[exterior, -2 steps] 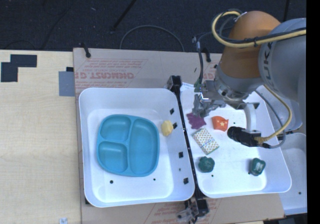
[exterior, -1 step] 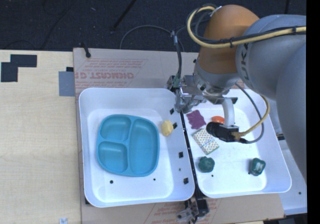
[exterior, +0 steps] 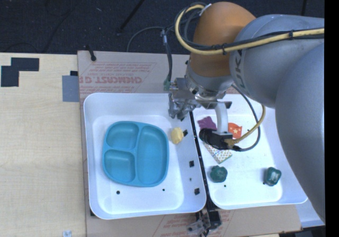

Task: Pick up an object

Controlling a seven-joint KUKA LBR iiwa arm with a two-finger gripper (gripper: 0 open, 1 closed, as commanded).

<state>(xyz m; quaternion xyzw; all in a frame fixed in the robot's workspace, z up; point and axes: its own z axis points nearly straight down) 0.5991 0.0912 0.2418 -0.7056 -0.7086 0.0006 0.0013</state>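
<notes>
Gripper [exterior: 180, 109] poised at the divider between your two bins

Your arm hangs low over the left bin [exterior: 95, 119], just above the small yellow object [exterior: 176, 135] lying beside the blue divided plate [exterior: 136, 153], likely lined up to take it; you cannot tell whether anything is held. The object looks pale, rounded and lumpy, small against the plate. Other items sit in the right bin [exterior: 286, 191]

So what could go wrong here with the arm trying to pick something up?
The pincer sits right over the divider between the bins, so it might strike that rim. The yellow piece is small and close to the wall, which could make gripping awkward. Objects in the right bin are clustered, so neighbours might get nudged.
</notes>
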